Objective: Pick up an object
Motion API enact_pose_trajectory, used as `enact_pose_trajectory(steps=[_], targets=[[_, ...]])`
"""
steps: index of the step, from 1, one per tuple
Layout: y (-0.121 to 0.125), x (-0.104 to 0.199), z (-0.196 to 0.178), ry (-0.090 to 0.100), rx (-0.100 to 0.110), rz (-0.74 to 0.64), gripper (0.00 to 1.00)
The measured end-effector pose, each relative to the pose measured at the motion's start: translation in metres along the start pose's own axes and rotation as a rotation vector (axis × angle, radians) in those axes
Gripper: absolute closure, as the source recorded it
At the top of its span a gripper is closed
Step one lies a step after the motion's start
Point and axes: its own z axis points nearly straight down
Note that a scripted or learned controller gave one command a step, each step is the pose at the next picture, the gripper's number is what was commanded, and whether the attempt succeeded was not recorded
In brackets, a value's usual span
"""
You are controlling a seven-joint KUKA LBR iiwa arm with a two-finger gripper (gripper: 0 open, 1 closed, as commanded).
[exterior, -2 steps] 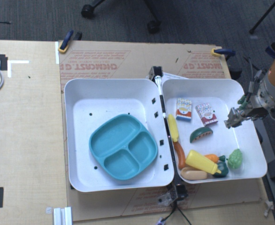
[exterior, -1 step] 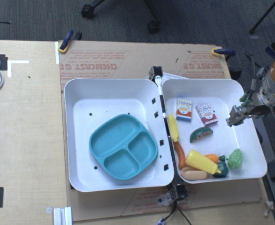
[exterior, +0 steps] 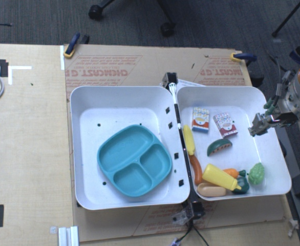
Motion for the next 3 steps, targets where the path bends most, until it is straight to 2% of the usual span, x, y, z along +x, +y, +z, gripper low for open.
enact_pose_trajectory(steps=[3], targets=[[0.002,-0.001,-0.028,-0.005,-0.001,-0.006,1.0]])
